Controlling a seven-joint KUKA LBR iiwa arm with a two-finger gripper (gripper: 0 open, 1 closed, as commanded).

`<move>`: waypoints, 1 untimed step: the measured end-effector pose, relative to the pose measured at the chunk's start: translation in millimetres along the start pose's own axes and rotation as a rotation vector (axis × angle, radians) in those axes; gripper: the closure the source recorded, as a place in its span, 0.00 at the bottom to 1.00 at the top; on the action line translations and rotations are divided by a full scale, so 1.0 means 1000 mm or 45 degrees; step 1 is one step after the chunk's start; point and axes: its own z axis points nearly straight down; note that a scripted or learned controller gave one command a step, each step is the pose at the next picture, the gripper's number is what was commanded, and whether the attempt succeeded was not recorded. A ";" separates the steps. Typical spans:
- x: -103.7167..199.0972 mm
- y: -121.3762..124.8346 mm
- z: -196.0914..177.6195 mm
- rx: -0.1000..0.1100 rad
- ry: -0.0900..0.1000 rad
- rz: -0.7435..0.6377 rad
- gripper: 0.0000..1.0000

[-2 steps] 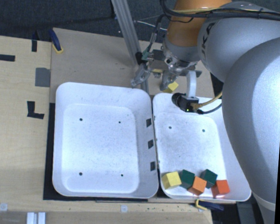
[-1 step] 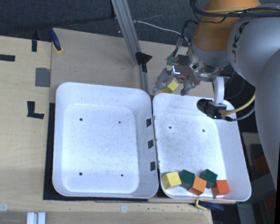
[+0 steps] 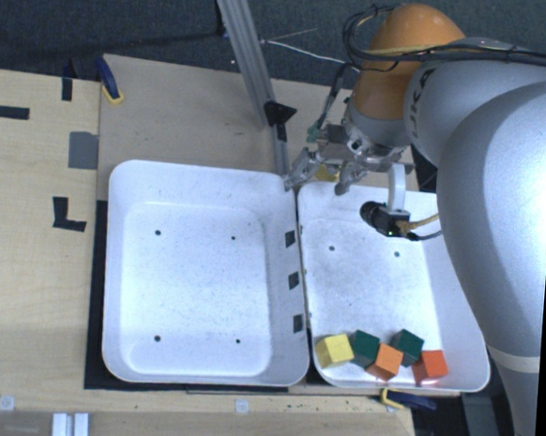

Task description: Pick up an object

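Observation:
Several small blocks lie along the near edge of the right bin [image 3: 455, 302]: a yellow block [image 3: 335, 348], a dark green block [image 3: 365, 346], an orange block [image 3: 387, 361], a second green block [image 3: 408, 344] and a red-orange block [image 3: 430, 365]. My gripper [image 3: 325, 174] hangs over the far left corner of the right bin, near the wall between the two bins, well away from the blocks. Its fingers [image 3: 301, 170] stand apart with nothing between them.
The left bin [image 3: 120, 247] sits beside the right one, sharing a middle wall with black clips. A slanted metal rod [image 3: 252, 60] rises behind the bins close to the gripper. The big grey arm covers the right side. Black tape marks dot the bench at left.

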 end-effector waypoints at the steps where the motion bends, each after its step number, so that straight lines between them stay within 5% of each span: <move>1: 0.002 0.001 -0.016 -0.008 0.000 -0.004 1.00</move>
